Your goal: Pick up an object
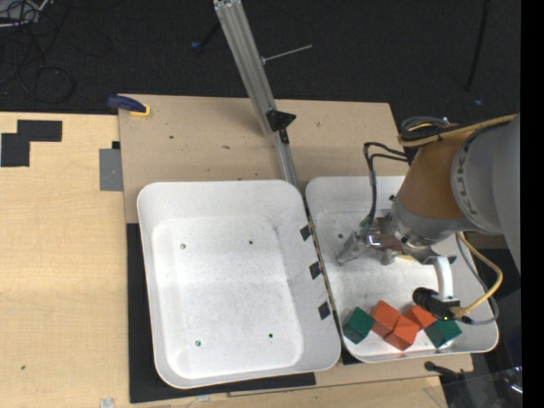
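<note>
Wooden bench with two white bins, arm reaching from right over right bin, pincer state unclear

Wooden bench, left white bin, right white bin side by side

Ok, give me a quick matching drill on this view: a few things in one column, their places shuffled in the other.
Things:
1. grey two-finger gripper
2. cluster of green and orange blocks
3. blue-and-yellow clamp

Places:
A. on the bench's far left corner
B. above the right bin's middle
C. at the right bin's near edge

Pairs: 1-B, 2-C, 3-A
</note>
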`<state>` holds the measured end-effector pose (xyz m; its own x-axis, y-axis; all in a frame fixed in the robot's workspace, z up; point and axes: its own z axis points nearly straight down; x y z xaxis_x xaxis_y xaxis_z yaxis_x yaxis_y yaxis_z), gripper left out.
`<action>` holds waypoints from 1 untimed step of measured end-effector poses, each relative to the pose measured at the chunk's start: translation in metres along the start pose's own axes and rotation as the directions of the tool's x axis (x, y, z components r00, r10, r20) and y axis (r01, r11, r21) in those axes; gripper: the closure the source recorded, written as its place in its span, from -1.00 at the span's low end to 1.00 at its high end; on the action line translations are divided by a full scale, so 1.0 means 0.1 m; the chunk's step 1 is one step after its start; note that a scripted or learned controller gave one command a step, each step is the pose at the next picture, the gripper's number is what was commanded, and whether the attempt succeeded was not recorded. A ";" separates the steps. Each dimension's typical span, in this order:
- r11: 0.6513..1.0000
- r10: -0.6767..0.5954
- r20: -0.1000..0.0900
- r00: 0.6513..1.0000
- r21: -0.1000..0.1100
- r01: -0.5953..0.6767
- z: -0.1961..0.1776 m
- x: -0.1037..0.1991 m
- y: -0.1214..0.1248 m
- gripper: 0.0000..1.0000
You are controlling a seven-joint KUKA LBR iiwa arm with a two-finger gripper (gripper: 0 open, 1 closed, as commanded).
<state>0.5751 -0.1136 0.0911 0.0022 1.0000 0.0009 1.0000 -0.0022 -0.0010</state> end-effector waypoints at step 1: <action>1.000 0.008 -0.001 1.000 0.000 -0.008 -0.11 -0.01 0.00 1.00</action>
<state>0.5747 -0.1150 0.1021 0.0102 0.9999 0.0022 0.9999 -0.0102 -0.0012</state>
